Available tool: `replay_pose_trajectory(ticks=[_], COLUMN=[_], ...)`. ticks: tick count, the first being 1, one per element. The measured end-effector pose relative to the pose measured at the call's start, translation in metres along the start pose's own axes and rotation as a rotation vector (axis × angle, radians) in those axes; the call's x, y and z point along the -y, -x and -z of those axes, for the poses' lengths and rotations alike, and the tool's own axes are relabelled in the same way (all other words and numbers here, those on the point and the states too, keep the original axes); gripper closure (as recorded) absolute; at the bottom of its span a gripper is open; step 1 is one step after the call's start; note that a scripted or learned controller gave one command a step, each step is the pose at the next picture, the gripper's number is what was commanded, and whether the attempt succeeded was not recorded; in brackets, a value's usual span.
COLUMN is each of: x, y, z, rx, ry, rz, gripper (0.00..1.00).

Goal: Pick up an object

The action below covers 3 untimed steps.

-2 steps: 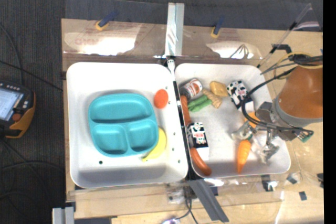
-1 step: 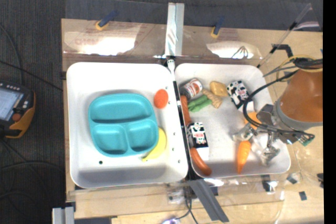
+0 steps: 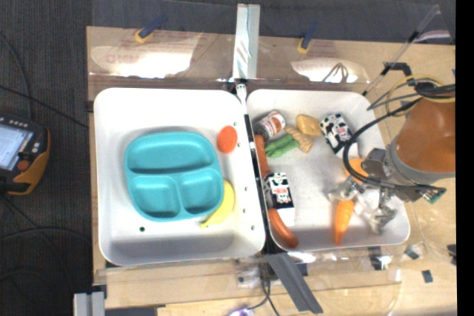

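Note:
My gripper (image 3: 365, 205) hangs low over the front right corner of the right bin (image 3: 318, 97), below the orange wrist band. Its two metal fingers (image 3: 346, 194) stand spread apart, so it looks open. An orange carrot (image 3: 341, 221) lies on the bin floor just in front of the left finger, touching or almost touching it, not between the fingers. An orange piece (image 3: 356, 166) shows partly behind the wrist. Further left lie a black-and-white cow-print carton (image 3: 279, 190) and a reddish sausage (image 3: 282, 228).
At the back of the right bin are a small can (image 3: 272, 123), a yellow item (image 3: 308, 125), a green item (image 3: 280, 147) and a second cow-print carton (image 3: 336, 129). The left bin (image 3: 111, 159) holds a teal divided plate (image 3: 175, 174), an orange ball (image 3: 227, 138) and a banana (image 3: 221, 207).

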State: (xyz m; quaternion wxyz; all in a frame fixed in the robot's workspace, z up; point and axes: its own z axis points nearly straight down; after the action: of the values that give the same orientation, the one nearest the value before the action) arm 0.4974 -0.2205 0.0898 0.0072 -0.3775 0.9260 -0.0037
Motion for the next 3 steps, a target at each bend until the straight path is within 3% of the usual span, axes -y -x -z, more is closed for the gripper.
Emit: replay_pose_trajectory(ticks=[1,2,3], x=[-0.055,-0.056,-0.069], y=[0.056,0.058,0.094], z=[0.000,0.007,-0.001], rx=[-0.003,-0.006,-0.014], ry=[0.002,0.007,0.007], rz=[0.057,0.056,0.254], gripper=[0.00,1.00,1.00])
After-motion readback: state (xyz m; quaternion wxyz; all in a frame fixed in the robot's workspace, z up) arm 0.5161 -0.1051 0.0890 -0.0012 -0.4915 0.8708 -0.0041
